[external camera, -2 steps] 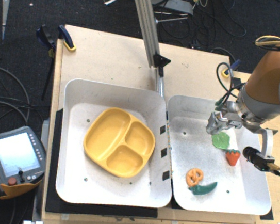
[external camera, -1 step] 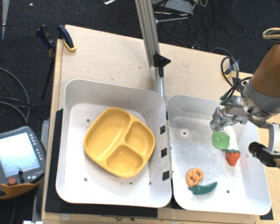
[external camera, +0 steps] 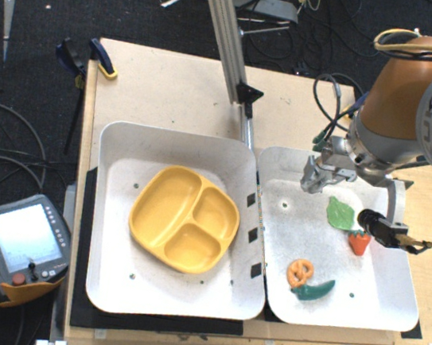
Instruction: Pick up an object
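Yellow tray (external camera: 185, 219) left bin | jaws (external camera: 316, 179) state unclear | green leaf (external camera: 340, 214), pretzel (external camera: 299, 271) nearby

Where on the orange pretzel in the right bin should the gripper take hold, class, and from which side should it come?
Grip the pretzel across its upper loop, coming straight down from above. It lies flat on the right bin floor, so a side approach has little to catch. The dark green pepper touches its lower right edge, so keep the fingers toward the far, free side. The gripper hangs over the bin's far left part.
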Robot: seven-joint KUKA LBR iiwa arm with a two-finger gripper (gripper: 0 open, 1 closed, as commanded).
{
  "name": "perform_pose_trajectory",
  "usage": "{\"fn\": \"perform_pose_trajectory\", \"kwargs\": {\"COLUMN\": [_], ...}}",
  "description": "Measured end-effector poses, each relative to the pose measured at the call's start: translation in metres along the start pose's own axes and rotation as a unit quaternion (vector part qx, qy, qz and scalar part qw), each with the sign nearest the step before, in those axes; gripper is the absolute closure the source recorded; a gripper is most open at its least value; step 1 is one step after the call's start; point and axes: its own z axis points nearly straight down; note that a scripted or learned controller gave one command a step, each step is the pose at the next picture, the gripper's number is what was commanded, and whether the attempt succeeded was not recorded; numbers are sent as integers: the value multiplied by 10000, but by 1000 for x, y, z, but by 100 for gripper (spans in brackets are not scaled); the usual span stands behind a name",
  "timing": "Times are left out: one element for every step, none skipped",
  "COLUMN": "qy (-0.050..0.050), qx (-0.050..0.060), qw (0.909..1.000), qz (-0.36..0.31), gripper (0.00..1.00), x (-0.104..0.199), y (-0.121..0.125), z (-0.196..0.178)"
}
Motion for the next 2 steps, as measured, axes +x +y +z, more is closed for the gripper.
{"fn": "perform_pose_trajectory", "kwargs": {"qy": [-1, 0], "qx": [9, 13], "qw": [10000, 10000], "qz": [-6, -4], "gripper": [100, 100], "x": [65, 129], "y": [4, 6], "z": [1, 6]}}
